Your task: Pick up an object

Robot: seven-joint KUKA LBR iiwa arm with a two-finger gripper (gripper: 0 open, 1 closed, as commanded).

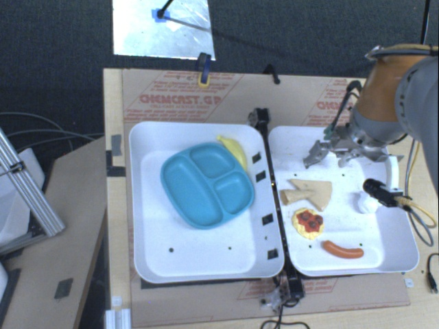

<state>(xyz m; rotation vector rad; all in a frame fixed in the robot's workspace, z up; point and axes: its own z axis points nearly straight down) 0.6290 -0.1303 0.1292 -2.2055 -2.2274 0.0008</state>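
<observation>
Overhead, my tool [322, 153] hangs above the right bin [405, 252], nothing visibly between its fingers.
Whether it is spread, I cannot tell. Below it lie a sandwich wedge [309, 192], a small pizza [309, 222] and a hot dog [343, 251]; the left bin [147, 252] holds a blue divided plate [206, 184] touching a banana [234, 149].

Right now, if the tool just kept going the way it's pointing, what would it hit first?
The tool points down and toward the left. Most likely it meets the bare floor of the right bin first, short of the tan wedge; its height above the floor is unclear.
</observation>
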